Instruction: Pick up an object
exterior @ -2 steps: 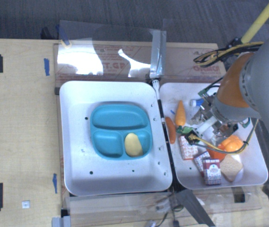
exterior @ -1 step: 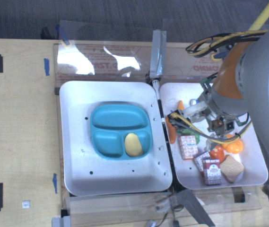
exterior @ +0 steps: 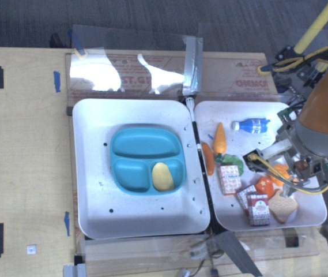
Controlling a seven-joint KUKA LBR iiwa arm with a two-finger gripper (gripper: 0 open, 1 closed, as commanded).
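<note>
Hovering low over the crowded right bin point(exterior: 319, 209), the gripper point(exterior: 279, 175), opening not discernible, risked nudging the tomato point(exterior: 264, 185) against neighbouring cartons point(exterior: 258, 208), I judged.

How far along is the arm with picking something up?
Done: the gripper is down in the right bin, over the clutter beside the orange piece. In hand: nothing visibly held. Left: grasp and lift an item. The yellow object sits in the blue tray.
</note>
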